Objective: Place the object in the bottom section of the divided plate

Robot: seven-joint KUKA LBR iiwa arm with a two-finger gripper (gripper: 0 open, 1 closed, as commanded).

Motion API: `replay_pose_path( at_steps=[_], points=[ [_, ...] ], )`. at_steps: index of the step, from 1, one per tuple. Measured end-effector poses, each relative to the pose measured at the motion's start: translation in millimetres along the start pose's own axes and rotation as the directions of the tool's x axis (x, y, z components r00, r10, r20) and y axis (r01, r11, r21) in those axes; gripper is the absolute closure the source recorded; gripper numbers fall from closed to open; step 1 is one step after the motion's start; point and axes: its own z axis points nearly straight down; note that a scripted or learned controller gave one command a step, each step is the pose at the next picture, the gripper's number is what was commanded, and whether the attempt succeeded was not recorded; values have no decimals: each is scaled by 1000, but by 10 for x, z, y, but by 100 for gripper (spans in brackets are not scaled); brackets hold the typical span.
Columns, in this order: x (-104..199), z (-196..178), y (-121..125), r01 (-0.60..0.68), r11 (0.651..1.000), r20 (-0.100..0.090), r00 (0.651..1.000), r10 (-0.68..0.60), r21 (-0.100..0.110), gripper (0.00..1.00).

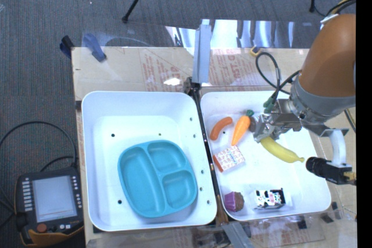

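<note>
Beside the jaws [260, 128] — smooth curved banana [281, 151].

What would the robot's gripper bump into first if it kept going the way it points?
Probably the carrot. The gripper points left across the right bin, and the carrot lies right beside its tip, with the sausage just beyond. Height is hard to judge from above.
</note>
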Motion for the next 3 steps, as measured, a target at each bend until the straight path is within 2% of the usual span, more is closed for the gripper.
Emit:
replay_pose_path(
  at_steps=[1, 2, 3],
  points=[
    [822, 506, 71, -311, 951, 0, 951, 311, 0, 100],
    [1400, 918, 170, -230, 973, 1, 973, 230, -1, 100],
    [2373, 1139, 104, 177, 984, 2, 984, -177, -1, 100]
  ],
)
